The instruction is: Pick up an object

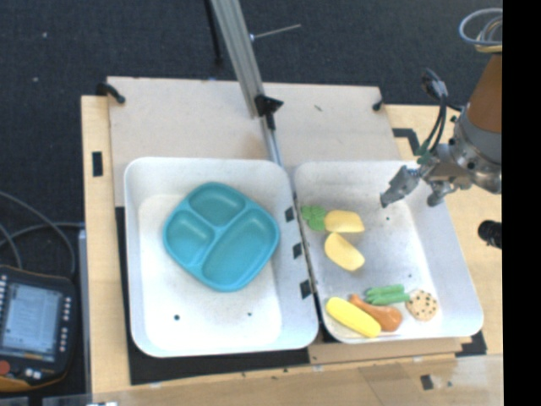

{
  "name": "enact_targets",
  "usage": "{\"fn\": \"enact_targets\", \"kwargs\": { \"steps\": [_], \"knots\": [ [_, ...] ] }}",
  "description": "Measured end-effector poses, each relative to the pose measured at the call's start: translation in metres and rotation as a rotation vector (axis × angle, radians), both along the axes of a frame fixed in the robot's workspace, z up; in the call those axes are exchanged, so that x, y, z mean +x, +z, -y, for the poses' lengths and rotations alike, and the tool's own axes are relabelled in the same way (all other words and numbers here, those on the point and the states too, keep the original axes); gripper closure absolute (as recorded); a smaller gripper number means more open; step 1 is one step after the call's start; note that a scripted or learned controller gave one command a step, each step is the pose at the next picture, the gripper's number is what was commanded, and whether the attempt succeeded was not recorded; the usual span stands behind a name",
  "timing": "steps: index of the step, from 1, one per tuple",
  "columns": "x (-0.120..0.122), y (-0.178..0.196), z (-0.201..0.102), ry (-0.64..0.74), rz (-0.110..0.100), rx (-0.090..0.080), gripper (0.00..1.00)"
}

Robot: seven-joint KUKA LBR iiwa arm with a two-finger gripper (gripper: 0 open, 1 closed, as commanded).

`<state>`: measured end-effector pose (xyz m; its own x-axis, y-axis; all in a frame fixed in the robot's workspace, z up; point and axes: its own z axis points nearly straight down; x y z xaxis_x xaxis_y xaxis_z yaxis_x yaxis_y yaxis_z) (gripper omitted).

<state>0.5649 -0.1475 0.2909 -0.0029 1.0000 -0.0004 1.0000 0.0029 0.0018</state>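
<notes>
A wooden bench (101,252) carries two shallow white bins side by side, seen from above at a slant, with a slanted aluminium rail (239,45) crossing the top of the scene. The left bin (152,311) holds a turquoise sectioned plate (221,236) lying flat near its centre. The right bin (439,252) holds the toy foods: a yellow piece (344,222) with a green leafy bit (314,218) just beside it near the bin's left wall, a second yellow piece (344,251) just below, and, along the near edge, a yellow banana-like piece (353,317) touching an orange carrot (378,313) whose green top (387,294) lies next to a speckled round cookie (421,304). The grey arm (478,134), orange band showing above the wrist, reaches in from the right; its gripper (414,186) hangs over the upper right part of the right bin, fingers spread apart with nothing between them, well apart from the foods below. A handheld control pendant (32,320) sits off the bench at lower left.
</notes>
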Motion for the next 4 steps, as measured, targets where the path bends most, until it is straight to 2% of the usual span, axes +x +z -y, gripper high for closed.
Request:
{"fn": "enact_targets", "kwargs": {
  "steps": [1, 3, 4],
  "knots": [
    [0.0, 0.0, 0.0, -0.001, 0.0, 0.0, 0.0],
    [0.006, -0.089, 0.008, -0.004, -0.005, -0.002, 0.0],
    [0.008, -0.15, 0.016, -0.004, -0.006, -0.001, 0.0]
  ]
}}
